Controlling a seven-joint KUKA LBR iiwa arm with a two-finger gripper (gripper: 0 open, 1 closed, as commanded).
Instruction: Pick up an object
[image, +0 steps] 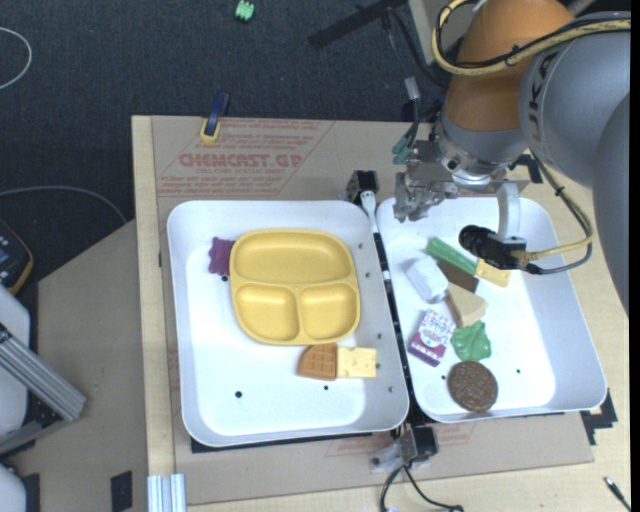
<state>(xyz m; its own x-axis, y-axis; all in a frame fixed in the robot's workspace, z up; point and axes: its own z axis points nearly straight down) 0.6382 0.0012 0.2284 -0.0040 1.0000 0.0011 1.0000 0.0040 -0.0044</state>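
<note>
While tool (412, 205) hangs at right bin's (560, 400) far-left corner, grip state unclear | green block (452, 251): light, stiff; pinch long sides

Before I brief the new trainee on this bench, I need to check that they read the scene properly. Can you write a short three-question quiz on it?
1. True or false: the yellow tray lies in the right bin.
2. Which lies nearest the front edge of the right bin?
A. brown disc
B. green bar
C. white block
3. Fill in: the gripper hangs over the ___ corner of the right bin.

Key: 1 false, it lies in the left bin; 2 A; 3 back left.
</note>
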